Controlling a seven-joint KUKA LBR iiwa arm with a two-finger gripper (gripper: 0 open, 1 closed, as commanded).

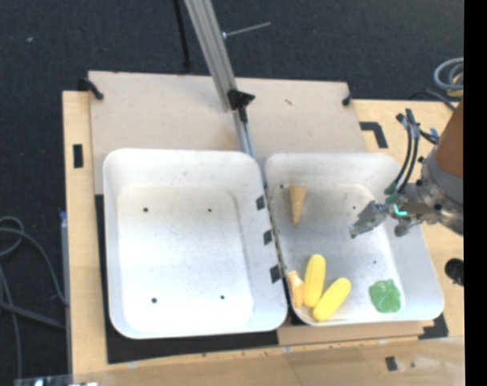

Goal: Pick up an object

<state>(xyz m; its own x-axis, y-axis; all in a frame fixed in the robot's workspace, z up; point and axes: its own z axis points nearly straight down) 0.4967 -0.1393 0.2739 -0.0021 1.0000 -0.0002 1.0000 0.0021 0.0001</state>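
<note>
**Op:** Camera view, single frame. I have two shallow white plastic bins on the tan wooden surface (83, 215). The left bin (187, 163) has nothing I would log as a target. The right bin (324, 167) carries the candidates: a small tan cone-shaped piece (296, 203) near its upper left, two yellow corn-shaped plastic pieces (323, 288) leaning together at the front edge, and a green lumpy plastic piece (385, 295) in the front right corner.

**Obs:** And the tool?

**Op:** The tool (378, 218) sits over the right part of the right bin, on the grey arm with orange band (446, 155) reaching in from the right. One grey finger (364, 221) points left and downward. I see nothing between the fingers. Spread or pressed together: I cannot tell at this resolution.

**Obs:** Progress?

**Op:** My judgement: pick not yet made. All four pieces lie on the bin floor, apart from the tool. The green piece is the nearest, below it; the corn pieces are near, the cone well apart. Left to do: choose a piece, descend, close, lift.
</note>
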